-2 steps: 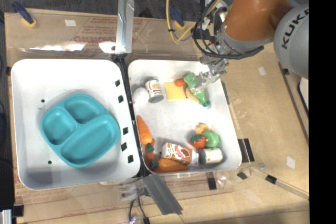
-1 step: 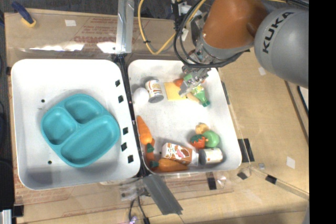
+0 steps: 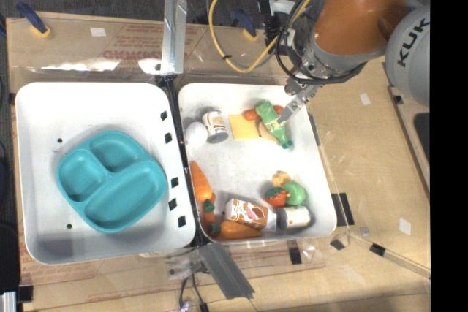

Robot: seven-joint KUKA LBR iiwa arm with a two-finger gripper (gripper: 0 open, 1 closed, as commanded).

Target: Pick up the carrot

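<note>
Arm (image 3: pixel 351 14) reaches in from the right, wrist over the back edge of the right bin (image 3: pixel 241 164); gripper (image 3: pixel 290 109) down by the back right corner, just above the green bottle (image 3: pixel 274 126); whether it is open or closed, cannot tell, nothing visibly held.

Left bin (image 3: pixel 44 128) carries a teal divided plate (image 3: pixel 110 179); well apart from the work.

Right bin is crowded; carrot (image 3: pixel 200 183) lies along the left wall, pointed end toward the back, stem end down among the front clutter; a small carton (image 3: pixel 247 212) and another orange piece (image 3: pixel 235 231) lie just beside its lower end; a small can (image 3: pixel 214 126) and a yellow block (image 3: pixel 242 126) sit near the back.

Risks, as judged: gripper is at the opposite corner from the carrot, so the crossing could brush the bottle or the block; carrot hugs the wall, leaving little room for a finger on that side, so a descent may strike the rim or pinch only the tapered tip and slip; the carton could get caught in the grasp; the second orange item could be taken for the target.
</note>
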